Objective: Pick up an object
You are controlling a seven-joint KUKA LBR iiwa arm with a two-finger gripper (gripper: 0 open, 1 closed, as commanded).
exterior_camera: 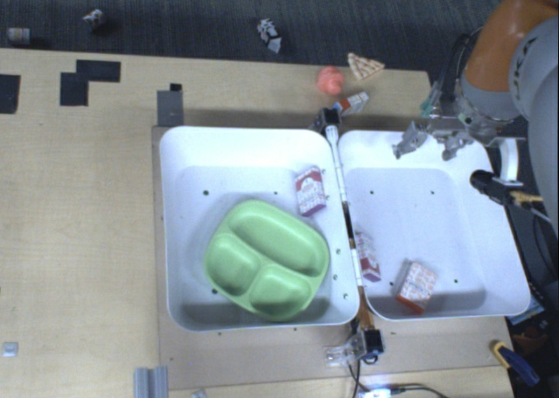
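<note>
A: Tool (430, 145) status?
B: Fingers spread apart, gripping nothing; positioned above the right bin's (489, 305) far edge.
A: Objects?
B: Small carton (414, 284) near that bin's front wall; green divided plate (266, 257) in left bin (175, 213).

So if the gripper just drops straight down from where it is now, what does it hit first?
Most likely the bare white floor of the right bin, near its far wall. The gripper hangs above that corner, and the small cartons lie well toward the near side. Depth is hard to judge here.
</note>
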